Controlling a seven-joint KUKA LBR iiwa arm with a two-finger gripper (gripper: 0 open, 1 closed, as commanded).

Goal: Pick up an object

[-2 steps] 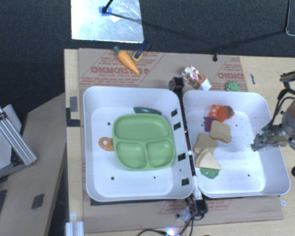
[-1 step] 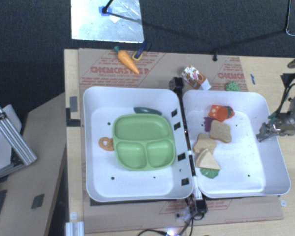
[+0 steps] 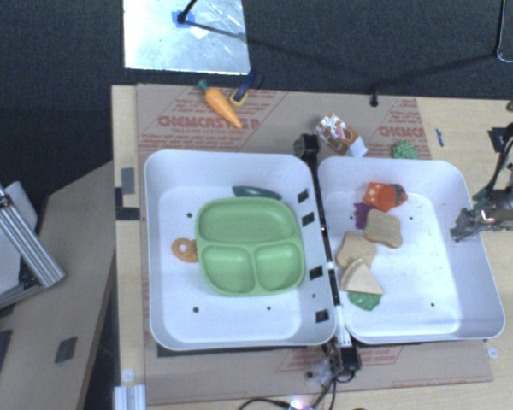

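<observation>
Nothing picked yet, judging by the layout: the gripper [image 3: 463, 225] sits at the right rim of the right bin [image 3: 427, 314], low, with no object visible between its parts. Grip state: cannot tell, too small and blurred.

Candidate objects are all clustered at the right bin's left side, well apart from the gripper: 3 bread slices [image 3: 382, 228], touching or overlapping each other, 1 red piece [image 3: 381, 196] above them, 1 purple piece [image 3: 361, 213] beside it, 1 green bit [image 3: 365, 301] under the lowest slice.

Left bin [image 3: 167, 314]: 1 green tray [image 3: 246, 246] with 3 compartments, 1 orange ring [image 3: 185, 249] just beside its left edge, 1 dark green item [image 3: 255, 193] poking out behind the tray.

Outside the bins, on the bench: 1 carrot [image 3: 222, 107], 1 small carton [image 3: 335, 133], 1 green lump [image 3: 403, 150].

Left to do: move in over an object, grasp, lift. All of it, basically.
</observation>
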